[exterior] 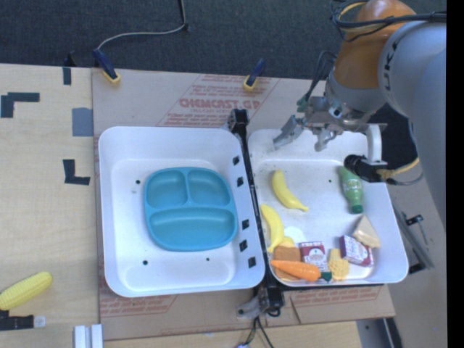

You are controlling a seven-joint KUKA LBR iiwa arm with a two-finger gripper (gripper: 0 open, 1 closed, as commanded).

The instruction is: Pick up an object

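My gripper (304, 138) hangs spread and empty over the right bin's (395, 216) far rim. Just below my jaws lies a banana (287, 191), its long axis slanting, stem toward me, tip pointing down-right.

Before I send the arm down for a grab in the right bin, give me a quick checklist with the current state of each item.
1. Fingers spread: ok, the gripper is open.
2. Nothing between its fingers: ok.
3. Gripper over the right bin: ok, at the far rim.
4. Target directly below: not ok, the nearest banana lies nearer the camera.
5. Banana free of neighbours: ok, it lies apart from the green bottle.
6. Height above the bin floor: cannot tell.
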